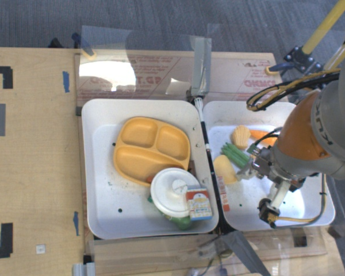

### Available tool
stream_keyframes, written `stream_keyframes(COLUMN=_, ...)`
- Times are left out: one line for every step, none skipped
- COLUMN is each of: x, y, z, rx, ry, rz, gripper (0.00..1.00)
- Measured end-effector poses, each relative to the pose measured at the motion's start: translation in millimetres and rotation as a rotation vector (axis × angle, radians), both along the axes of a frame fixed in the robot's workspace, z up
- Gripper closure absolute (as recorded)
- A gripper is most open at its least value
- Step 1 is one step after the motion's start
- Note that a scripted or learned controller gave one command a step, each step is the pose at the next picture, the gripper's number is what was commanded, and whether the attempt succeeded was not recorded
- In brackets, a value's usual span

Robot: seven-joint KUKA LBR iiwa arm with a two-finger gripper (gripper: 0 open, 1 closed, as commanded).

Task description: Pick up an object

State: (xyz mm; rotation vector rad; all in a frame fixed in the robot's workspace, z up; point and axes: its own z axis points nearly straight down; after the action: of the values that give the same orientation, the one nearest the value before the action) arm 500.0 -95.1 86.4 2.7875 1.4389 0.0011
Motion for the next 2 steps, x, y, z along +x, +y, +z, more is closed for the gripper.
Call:
stream_keyframes(x=2.3, y=0.6, z=7.5, rx=0.002, ry=-0.001, rz=0.000, gripper=1.00)
stream_keyframes(x=47.7, y=19.8, z=96.8, rx=0.004, ry=0.003, rz=0.155, gripper=1.00)
